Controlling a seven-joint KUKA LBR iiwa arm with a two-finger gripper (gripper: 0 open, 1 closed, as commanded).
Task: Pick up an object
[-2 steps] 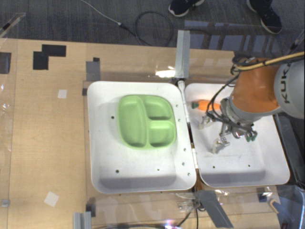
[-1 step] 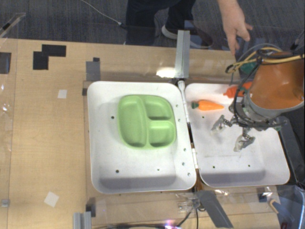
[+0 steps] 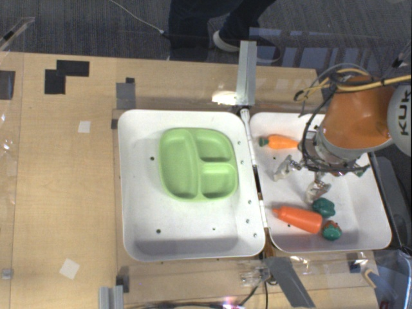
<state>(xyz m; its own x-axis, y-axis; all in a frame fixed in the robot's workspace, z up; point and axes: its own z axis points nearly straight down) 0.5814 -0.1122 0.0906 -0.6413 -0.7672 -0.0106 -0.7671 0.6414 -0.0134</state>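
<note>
The gripper (image 3: 317, 190) is seen low over the right bin (image 3: 380, 230), hanging from the orange-banded wrist, with nothing visible between its metal fingers; whether the jaws stand wide or narrow cannot be told from this slanted view (the wrist blocks most of the mechanism). The nearest candidate is judged to be the lower carrot (image 3: 300, 218), which lies just toward the near rim and slightly left of the fingertips, close by but apart from them. Its long axis runs roughly left to right with a slight tilt, pointed tip toward the divider between the bins, thick end toward a dark green leafy top (image 3: 331, 232) that touches it. A second green piece (image 3: 323, 205) sits just beside the fingertips, between them and the carrot's thick end; contact cannot be confirmed. A second carrot (image 3: 283, 142) is seen at the far side of the same bin, also lying left to right, partly hidden by the arm at its right end. The lower carrot looks like a smooth orange plastic toy, tapered and rounded, so a grasp across its short width is judged the likelier fit. The left bin (image 3: 138, 172) holds a light green divided tray (image 3: 196, 163), well apart from the gripper.
</note>
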